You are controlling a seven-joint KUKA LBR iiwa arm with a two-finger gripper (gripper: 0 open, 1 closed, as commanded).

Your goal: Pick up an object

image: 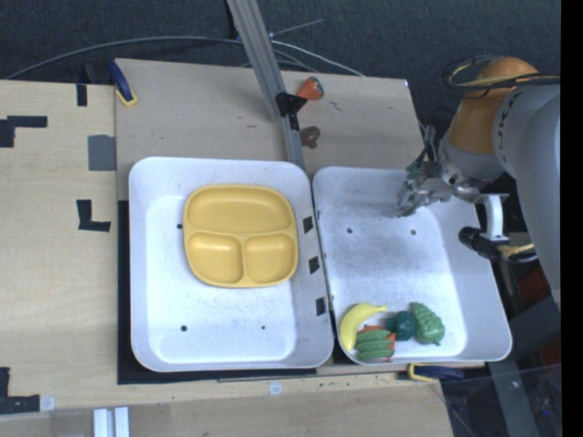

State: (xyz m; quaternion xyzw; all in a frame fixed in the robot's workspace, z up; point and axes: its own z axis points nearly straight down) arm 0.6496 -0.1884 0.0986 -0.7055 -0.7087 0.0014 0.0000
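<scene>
At the near edge of the right shallow white bin (474, 271) sits the cluster of small toy foods — a yellow plastic banana (357, 320), a green-and-red striped piece (373, 343), a dark teal lump (402, 325) and a knobbly green vegetable (426, 323), all touching or nearly so. The two-finger gripper (407, 204) hangs over the far part of that bin, well apart from the toys; can't tell from this angle how its claw is set, and nothing is visibly held. Toys look light, rigid, a bit slick — likely to skid. Best bet seems the banana across its narrow middle, since it sits at the cluster's left with open floor beside it. Bin wall crowds the near side — approach from above. The yellow three-compartment plate (241, 235) lies in the left white bin (155, 271).
</scene>
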